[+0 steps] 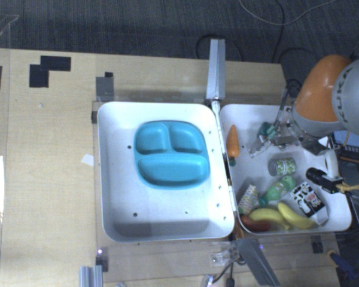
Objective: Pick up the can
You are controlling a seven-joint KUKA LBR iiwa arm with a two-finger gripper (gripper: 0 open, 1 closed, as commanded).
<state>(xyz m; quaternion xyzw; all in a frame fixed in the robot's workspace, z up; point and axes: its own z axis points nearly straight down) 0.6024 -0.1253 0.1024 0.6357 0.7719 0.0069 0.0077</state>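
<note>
While the small green-and-silver metal can [283, 166] lies on its side at about four o'clock from the two-finger gripper [269, 137], whose fingers seem narrowly spread and empty, it may roll toward the green plastic bottle [275, 191].

A robotics lab: a pale wooden tabletop [42, 160] carries two shallow white plastic bins [107, 178] held in place by grey metal brackets [216, 70], black tape markers [48, 69] are stuck at its far left, loose black cables [269, 8] trail over dark grey carpet [107, 17] beyond, and a grey industrial arm with an orange band [329, 94] reaches in from the right
</note>
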